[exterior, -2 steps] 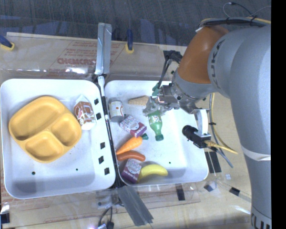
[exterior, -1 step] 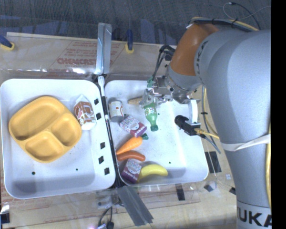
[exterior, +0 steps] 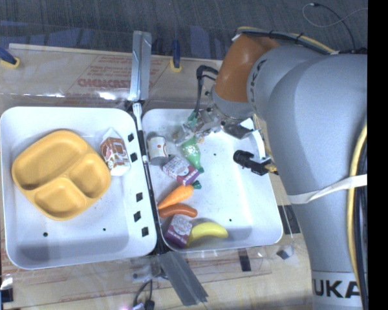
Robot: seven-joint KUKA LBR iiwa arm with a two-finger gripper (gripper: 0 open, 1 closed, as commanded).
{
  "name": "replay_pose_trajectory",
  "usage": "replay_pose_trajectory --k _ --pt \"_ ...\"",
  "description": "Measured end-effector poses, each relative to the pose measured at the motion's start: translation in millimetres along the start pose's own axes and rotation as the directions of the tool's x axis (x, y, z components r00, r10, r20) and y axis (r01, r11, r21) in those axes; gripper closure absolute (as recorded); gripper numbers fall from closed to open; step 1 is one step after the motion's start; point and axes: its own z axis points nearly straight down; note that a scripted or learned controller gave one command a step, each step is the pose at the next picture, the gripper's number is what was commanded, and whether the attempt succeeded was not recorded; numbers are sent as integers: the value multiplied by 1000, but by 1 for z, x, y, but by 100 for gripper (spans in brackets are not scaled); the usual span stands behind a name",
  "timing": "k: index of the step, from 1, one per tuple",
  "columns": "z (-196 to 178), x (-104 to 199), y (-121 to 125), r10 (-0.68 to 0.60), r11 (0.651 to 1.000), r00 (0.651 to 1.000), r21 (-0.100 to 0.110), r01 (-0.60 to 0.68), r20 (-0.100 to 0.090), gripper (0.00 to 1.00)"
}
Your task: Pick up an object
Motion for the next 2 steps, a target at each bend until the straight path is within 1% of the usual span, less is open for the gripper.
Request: replay_pose_trajectory --k 1,2 --pt "1 15 5 198 980 980 -6 -198 0 100" --pt "-91 75 19 265 964 964 -6 -265 2 100"
